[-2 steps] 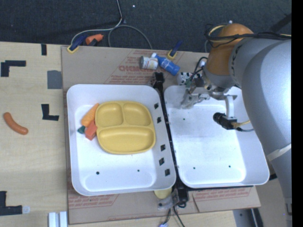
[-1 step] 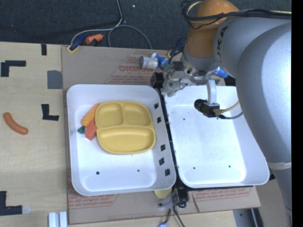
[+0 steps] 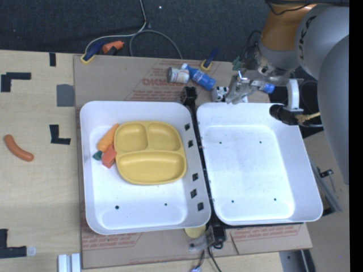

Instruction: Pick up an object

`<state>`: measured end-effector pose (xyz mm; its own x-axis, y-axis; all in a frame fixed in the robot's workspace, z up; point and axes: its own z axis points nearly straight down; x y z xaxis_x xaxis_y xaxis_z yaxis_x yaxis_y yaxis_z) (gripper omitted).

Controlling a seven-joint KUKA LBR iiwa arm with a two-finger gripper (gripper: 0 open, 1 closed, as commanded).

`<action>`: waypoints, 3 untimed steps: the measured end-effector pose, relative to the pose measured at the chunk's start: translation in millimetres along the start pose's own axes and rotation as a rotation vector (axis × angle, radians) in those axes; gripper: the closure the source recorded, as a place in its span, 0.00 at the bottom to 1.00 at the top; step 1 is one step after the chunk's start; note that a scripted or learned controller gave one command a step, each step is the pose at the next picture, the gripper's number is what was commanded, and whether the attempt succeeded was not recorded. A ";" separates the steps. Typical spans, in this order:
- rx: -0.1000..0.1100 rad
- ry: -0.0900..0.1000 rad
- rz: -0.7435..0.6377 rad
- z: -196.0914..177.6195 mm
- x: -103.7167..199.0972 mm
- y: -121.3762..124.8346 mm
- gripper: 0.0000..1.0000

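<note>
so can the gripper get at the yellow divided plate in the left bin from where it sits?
Probably yes. The gripper sits at the right bin's far rim; the yellow plate lies face up, nothing on it, only carrot-like toys at its left edge.

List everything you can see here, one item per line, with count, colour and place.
bins: 2, white, side by side on the bench
plate: 1, yellow, three compartments, in the left bin
carrot: 1, orange, in the left bin against the plate's left edge
red piece: 1, red-orange, below the carrot, beside the plate
sausage: 1, orange-red, on the bench far left of the bins
bottle: 1, white and grey, lying behind the bins
blue object: 1, blue, lying right of the bottle
clamp: 1, yellow and orange, back left corner of the cardboard
arm: 1, grey with orange band, upper right
gripper: 1, metal, above the right bin's back rim
</note>
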<state>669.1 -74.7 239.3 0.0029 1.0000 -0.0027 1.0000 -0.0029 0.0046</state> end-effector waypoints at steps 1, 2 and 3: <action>0.010 0.002 -0.006 58.6 36.3 -3.6 1.00; 0.000 -0.001 0.002 -12.4 -37.4 -26.1 1.00; 0.008 0.003 -0.009 58.7 32.0 -0.9 1.00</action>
<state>668.6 -42.9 180.5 -0.0057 1.0000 0.0001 1.0000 0.0057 -0.0032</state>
